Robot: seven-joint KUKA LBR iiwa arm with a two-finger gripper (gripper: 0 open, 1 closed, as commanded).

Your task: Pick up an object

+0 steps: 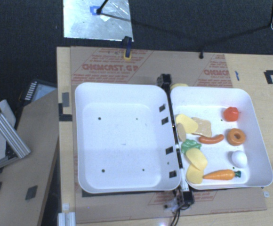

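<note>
On the desk (103,65), two white bins side by side, rims touching along a black hinge line. Left bin (122,140) at 9 o'clock of the pair, right bin (254,126) at 3 o'clock.

In the right bin:
- At 1 o'clock, a red tomato (230,113), apart from the rest.
- At 3 o'clock, a brown doughnut (236,136), lying flat, just below the tomato.
- At 4 o'clock, a white egg (239,158), near the doughnut.
- At 6 o'clock, an orange carrot (219,174), lying crosswise, green end toward the egg.
- At the middle, a reddish sausage (211,139), one end just beside the doughnut.
- At 10 o'clock, a tan bread slice (203,126), overlapped by a yellow piece (186,123).
- At 8 o'clock, a green leafy piece (190,145), touching a yellow lump (197,159); a second yellow lump (194,174) below it, against the carrot's tip.

Beyond the right bin's 11 o'clock corner, a pale yellow thing (179,85), mostly hidden by the rim.

At 12 o'clock on the desk edge, a blue and yellow clamp (126,48); past it, a shiny metal sheet (96,13).
</note>
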